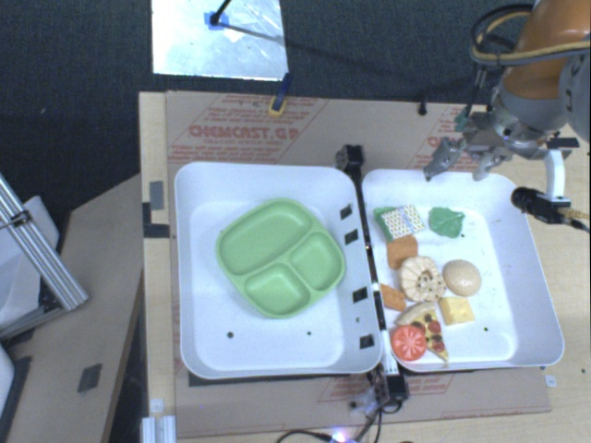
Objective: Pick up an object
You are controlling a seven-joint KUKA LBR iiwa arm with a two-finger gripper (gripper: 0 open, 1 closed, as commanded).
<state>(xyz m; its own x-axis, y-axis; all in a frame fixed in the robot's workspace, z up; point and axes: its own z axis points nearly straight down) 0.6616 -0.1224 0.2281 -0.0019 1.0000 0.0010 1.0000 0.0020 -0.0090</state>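
A green leaf-shaped toy [446, 221] lies flat near the far wall of the right bin [526, 275], its broad end toward the bin's right side and its narrower tip toward the checkered green-and-white piece [402, 221] just beside it, so its long axis runs roughly across the bin. My pincer [464, 162] hangs above the bin's far rim, fingers spread apart with nothing between them, off to the far side of the leaf. The piece looks thin and low, and I judge my fingers could skid over it or pinch the bin floor instead. Coming down crooked to its long axis might nudge it against the checkered piece or the orange block [402, 250] close by. Nearer the camera crowd a garlic-like toy [419, 278], a pale egg [461, 277], a cheese wedge [456, 311] and a tomato [408, 341]. The green divided plate [281, 257] sits alone in the left bin [199, 340].
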